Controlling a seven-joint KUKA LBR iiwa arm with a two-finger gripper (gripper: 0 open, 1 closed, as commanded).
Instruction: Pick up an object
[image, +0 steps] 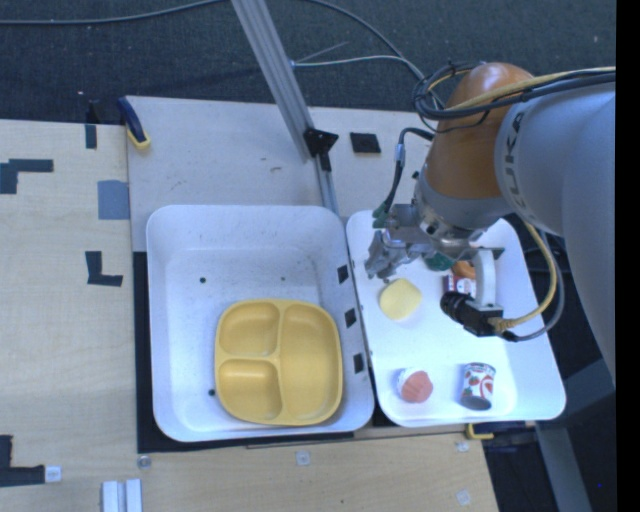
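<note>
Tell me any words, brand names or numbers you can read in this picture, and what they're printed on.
"KU": dark letters running down the grey arm, cut off by the picture's edge; likely the start of the maker's name.
Small can in the right bin: red and white label, print too small to read.
Yellow divided tray: no writing.
Pale yellow piece and red piece: no writing.

Grey letters run down the big grey robot arm (560, 150), cut off and unreadable. The small red-and-white can (478, 385) bears a label too blurred to read.

One fixed overhead camera looks down slantwise on both bins (160, 300).
</note>
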